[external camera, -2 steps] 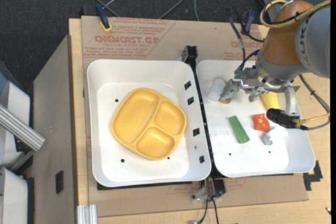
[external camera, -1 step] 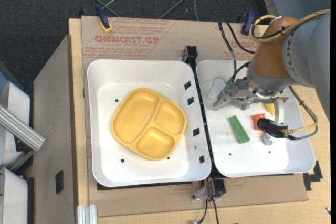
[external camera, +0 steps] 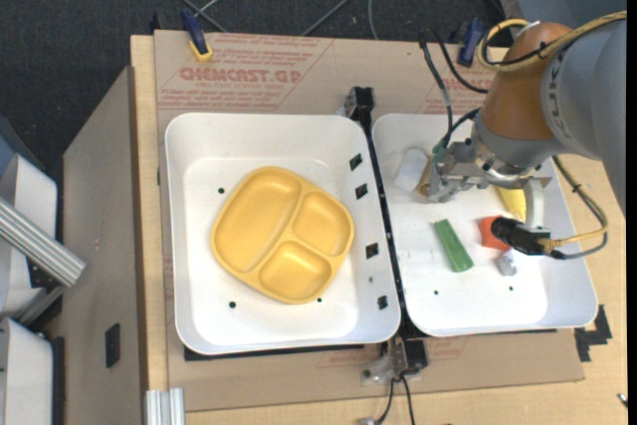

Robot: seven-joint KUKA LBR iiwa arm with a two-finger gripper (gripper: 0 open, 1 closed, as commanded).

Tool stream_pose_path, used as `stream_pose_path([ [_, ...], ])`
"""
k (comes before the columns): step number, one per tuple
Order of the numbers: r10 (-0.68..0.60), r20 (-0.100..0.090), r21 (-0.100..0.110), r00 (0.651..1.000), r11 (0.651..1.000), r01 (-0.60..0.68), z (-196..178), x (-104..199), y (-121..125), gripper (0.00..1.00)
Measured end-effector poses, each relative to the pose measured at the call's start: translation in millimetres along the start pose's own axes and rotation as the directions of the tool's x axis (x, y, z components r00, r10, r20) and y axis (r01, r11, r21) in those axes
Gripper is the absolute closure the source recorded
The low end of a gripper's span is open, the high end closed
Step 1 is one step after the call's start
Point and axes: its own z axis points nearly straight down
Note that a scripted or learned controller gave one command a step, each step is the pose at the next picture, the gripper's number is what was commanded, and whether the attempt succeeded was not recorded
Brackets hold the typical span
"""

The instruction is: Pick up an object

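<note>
My gripper [external camera: 439, 182] hangs low over the upper middle of the right bin [external camera: 557, 309], below the grey wrist and orange band. Just left of it lies a pale whitish object [external camera: 406, 168]. A green block [external camera: 453, 245] rests on the bin floor a little below the gripper. To the right of the block sit an orange-red object [external camera: 490, 231], a yellow piece [external camera: 512, 204] partly hidden by the wrist, and a small grey item [external camera: 507, 265]. I see nothing clearly held.
A yellow divided plate [external camera: 284, 234] lies in the left bin [external camera: 184, 214]. A black divider with clips [external camera: 370, 204] runs between the bins. Cables trail from the wrist across the right bin's right side [external camera: 572, 239].
</note>
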Motion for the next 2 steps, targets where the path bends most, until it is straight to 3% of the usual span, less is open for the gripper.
stream_pose_path([
  [2, -0.002, 0.003, -0.007, 1.0, 1.0, 0.002, -108, -2, 2, 1.0],
])
